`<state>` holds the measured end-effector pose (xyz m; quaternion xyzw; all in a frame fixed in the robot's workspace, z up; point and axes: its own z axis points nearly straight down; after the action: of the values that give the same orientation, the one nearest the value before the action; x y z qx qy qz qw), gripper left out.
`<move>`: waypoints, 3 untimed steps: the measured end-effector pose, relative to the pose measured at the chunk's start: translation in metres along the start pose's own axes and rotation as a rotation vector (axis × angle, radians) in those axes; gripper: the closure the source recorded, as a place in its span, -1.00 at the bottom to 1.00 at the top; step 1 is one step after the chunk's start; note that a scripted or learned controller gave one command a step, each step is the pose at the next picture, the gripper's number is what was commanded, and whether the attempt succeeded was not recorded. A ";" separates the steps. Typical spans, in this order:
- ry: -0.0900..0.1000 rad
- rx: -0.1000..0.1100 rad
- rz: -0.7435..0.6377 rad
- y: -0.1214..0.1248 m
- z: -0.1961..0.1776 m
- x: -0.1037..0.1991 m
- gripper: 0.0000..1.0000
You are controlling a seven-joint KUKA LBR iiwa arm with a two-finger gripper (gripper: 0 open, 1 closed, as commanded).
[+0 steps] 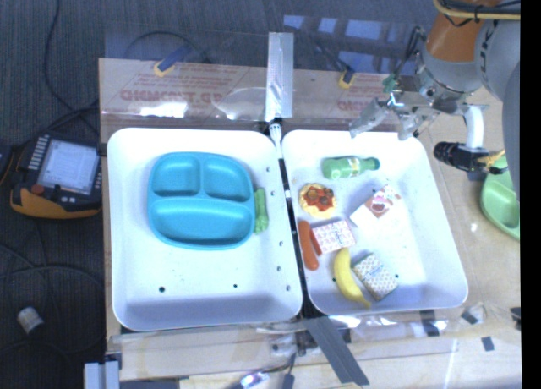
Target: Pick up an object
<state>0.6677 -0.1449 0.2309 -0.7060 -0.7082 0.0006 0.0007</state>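
Note:
The right bin (pixel 439 235) holds several small things: a green bottle (pixel 349 166) lying on its side at the far end, a round red and yellow toy (pixel 318 199), a white and red carton (pixel 382 203), a pink checkered block (pixel 332 235), a red sausage (pixel 308 245), a banana (pixel 342 276) and a patterned box (pixel 376 276). My gripper (pixel 387 121) hangs over the far rim of the right bin, above and just right of the green bottle. Its fingers are spread open with nothing between them.
The left bin (pixel 135 286) carries a blue divided plate (pixel 201 198), with a green stick-like item (pixel 260 210) against its right side. A handheld pendant (pixel 59 174) lies on the floor at the left. A green object (pixel 505 201) sits outside the right bin.

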 end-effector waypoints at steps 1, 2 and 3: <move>0.001 0.001 -0.132 -0.068 0.106 0.044 -1.00; 0.014 -0.012 -0.094 -0.093 0.115 -0.042 -1.00; 0.039 0.003 -0.040 -0.078 0.126 -0.049 -1.00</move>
<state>0.5899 -0.1941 0.1046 -0.6917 -0.7219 -0.0120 0.0155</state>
